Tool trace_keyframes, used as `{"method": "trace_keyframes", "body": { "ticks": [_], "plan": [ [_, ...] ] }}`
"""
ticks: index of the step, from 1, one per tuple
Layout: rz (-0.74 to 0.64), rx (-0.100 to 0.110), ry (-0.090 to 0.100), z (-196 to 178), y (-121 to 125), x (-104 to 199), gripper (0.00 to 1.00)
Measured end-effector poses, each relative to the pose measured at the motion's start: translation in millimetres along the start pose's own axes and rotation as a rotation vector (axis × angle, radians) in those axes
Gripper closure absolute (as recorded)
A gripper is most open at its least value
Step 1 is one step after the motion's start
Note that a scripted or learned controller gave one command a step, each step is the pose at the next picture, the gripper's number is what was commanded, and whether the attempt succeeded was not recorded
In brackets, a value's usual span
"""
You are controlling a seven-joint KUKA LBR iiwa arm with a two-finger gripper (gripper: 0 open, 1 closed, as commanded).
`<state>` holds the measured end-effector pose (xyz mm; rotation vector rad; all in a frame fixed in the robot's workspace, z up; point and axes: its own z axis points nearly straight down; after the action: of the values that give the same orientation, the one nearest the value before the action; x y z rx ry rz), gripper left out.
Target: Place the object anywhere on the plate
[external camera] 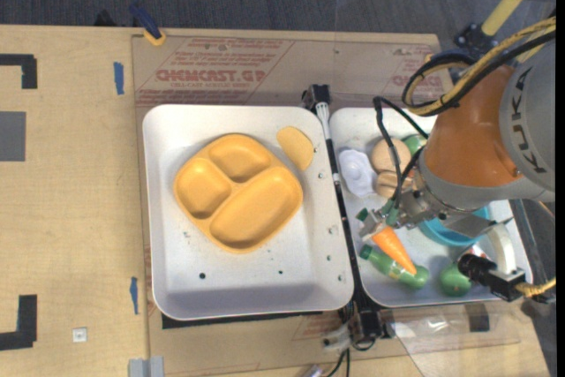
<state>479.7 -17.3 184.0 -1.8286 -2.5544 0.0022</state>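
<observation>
From the overhead camera I saw the two white bins side by side on the bench. The left bin (168, 216) held the plate (238, 190), a yellow-orange dish with three compartments, set a little toward the bin's upper half and turned at an angle. All three compartments were bare. A small yellow piece (297, 146), flat and rounded, lay just beside the plate's upper right edge, close to the bin's right wall.

The arm (472, 137) came in from the right and hung over the right bin (346, 124), its orange band covering much of that bin's middle. The gripper (395, 214) sat low over the clutter there, just above the carrot (394, 248), an orange toy lying slantwise with its tip toward the lower right. I could not tell whether it had anything in its grasp; the wrist and cables hid that part.

Around it in the right bin I made out a white object (356, 170) near the upper left, a tan rounded thing (388, 159) next to it, a green bottle-like toy (395, 267) lying just below the carrot, a green round piece (455, 280) toward the lower right, and a blue bowl (448, 234) partly under the arm.
</observation>
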Motion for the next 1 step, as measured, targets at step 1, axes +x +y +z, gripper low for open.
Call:
{"method": "trace_keyframes", "body": {
  "ticks": [1],
  "plan": [
    [-0.391, -0.007, -0.004, -38.4, -2.7, -11.7, 1.00]
  ]
}}
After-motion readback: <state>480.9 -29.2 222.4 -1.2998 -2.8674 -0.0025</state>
